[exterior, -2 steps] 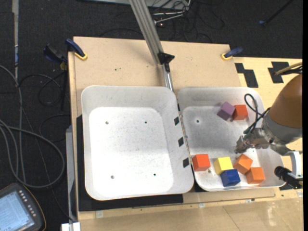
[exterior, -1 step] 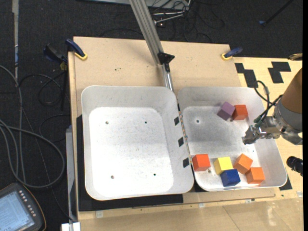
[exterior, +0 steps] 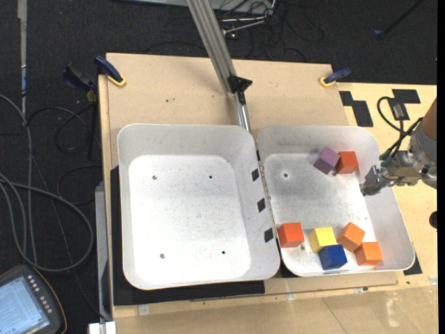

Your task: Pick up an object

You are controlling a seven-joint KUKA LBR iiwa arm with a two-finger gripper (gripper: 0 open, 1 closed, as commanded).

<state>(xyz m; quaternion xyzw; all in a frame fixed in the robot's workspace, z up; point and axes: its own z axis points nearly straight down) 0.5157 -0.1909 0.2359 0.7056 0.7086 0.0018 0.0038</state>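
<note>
My gripper [exterior: 370, 185]: at right bin [exterior: 306, 148] rim, opening unreadable | nearest: orange cube [exterior: 347, 162] touching purple cube [exterior: 325, 161] | advice: descend centred, straddle orange only.

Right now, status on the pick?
Gripper at right bin's right rim, nothing seen held. Nearest: orange block beside purple block. Path clear.
</note>
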